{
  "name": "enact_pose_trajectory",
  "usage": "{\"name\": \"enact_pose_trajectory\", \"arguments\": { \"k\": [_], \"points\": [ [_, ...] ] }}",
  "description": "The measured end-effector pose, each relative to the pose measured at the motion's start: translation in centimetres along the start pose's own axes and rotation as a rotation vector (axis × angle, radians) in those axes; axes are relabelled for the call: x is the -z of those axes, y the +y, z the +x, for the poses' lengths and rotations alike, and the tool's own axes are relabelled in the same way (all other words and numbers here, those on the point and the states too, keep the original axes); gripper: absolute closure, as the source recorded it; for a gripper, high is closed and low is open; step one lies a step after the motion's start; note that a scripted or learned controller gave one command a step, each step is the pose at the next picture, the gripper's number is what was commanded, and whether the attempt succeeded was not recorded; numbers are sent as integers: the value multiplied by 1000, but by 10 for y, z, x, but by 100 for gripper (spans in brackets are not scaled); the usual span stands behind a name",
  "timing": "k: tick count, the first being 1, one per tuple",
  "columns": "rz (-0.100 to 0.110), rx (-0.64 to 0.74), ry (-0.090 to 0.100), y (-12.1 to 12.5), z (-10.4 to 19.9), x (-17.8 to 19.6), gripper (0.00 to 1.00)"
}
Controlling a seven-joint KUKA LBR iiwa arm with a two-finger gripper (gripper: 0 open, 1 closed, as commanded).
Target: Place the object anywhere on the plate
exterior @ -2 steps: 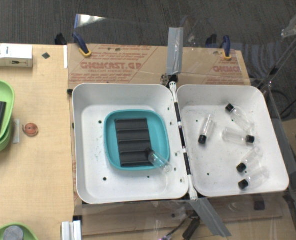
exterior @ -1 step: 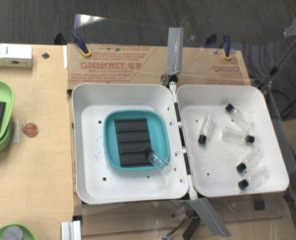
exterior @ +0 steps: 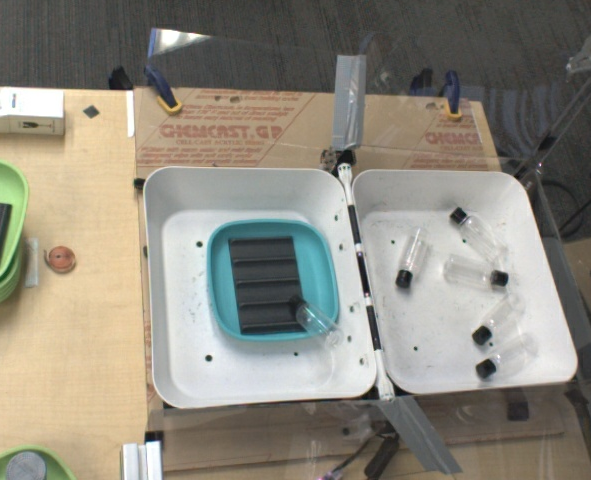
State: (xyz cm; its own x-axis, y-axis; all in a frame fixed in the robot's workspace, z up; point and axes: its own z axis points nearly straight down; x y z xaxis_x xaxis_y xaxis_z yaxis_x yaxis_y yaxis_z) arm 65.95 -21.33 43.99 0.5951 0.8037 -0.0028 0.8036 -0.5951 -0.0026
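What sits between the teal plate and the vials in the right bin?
In the camera view, only bare bin floor and the two bins' adjoining rims separate the teal plate from the nearest vial.

"CHEMCAST GP" on masking paper (exterior: pixel 233 128)

I see my bench through one fixed camera, set high and tilted down, taking in both white bins: left bin (exterior: pixel 165 298), right bin (exterior: pixel 535 268). It seems to stand well back.

Vial (exterior: pixel 315 317) on plate (exterior: pixel 221 268) in left bin (exterior: pixel 175 368).
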Motion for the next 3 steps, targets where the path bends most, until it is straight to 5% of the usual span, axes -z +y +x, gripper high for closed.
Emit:
{"name": "enact_pose_trajectory", "arguments": {
  "k": [1, 3],
  "points": [
    [0, -136, 1, 1, -2, 0, 0],
    [0, -136, 1, 1, -2, 0, 0]
  ]
}}
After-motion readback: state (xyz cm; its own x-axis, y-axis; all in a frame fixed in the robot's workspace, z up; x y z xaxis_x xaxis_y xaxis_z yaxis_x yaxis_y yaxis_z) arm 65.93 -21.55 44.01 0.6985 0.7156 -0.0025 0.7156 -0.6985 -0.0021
